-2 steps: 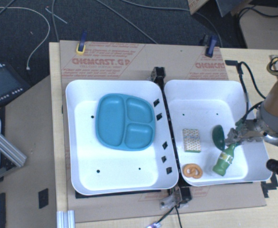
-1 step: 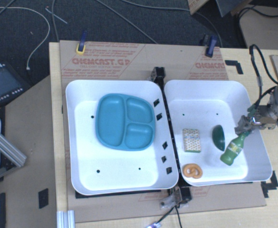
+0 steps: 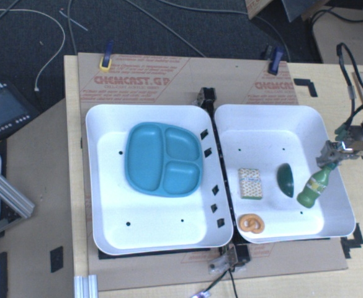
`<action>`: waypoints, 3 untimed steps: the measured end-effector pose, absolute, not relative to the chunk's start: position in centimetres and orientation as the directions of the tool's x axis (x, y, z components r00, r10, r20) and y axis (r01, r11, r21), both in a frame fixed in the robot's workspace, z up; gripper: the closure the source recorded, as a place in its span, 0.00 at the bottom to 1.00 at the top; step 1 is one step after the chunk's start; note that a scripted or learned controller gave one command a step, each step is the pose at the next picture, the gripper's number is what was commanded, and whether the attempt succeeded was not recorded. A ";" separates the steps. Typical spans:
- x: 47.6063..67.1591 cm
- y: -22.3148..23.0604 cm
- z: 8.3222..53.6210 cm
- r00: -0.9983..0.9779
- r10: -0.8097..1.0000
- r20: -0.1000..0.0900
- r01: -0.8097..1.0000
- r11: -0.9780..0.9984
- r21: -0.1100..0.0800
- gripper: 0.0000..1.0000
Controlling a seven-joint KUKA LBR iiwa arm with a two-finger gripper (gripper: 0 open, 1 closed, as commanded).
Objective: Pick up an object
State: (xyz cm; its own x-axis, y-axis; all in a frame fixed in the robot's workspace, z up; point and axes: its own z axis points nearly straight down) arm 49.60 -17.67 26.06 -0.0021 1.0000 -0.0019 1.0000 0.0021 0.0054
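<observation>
So we're looking down at the bench (image 3: 76,135) with its two white bins, and the tool (image 3: 337,149) is sitting at the right edge of the right bin (image 3: 268,120), right at the cap end of a green bottle (image 3: 314,188) that lies tilted against the bin's right wall. Can't tell what the tool itself is doing, it's too small and cluttered out there, and we can't say it has the bottle. Beside the bottle sits a dark green rounded thing (image 3: 285,180), then a small patterned packet (image 3: 250,183) nearer the divider, and a little pretzel-looking ring (image 3: 251,223) by the front wall. The left bin (image 3: 107,228) holds a blue divided plate (image 3: 164,159). Our read: this is the approach or grasp step on the bottle, nothing clearly lifted yet. The next move probably needs a firm pinch on that narrow neck and a straight lift, and since the bottle leans on the sloped wall, it could easily roll or slip out.
</observation>
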 end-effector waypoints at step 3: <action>49.6 -1.9 26.1 -0.007 1.000 0.003 1.000 0.007 -0.002 1.00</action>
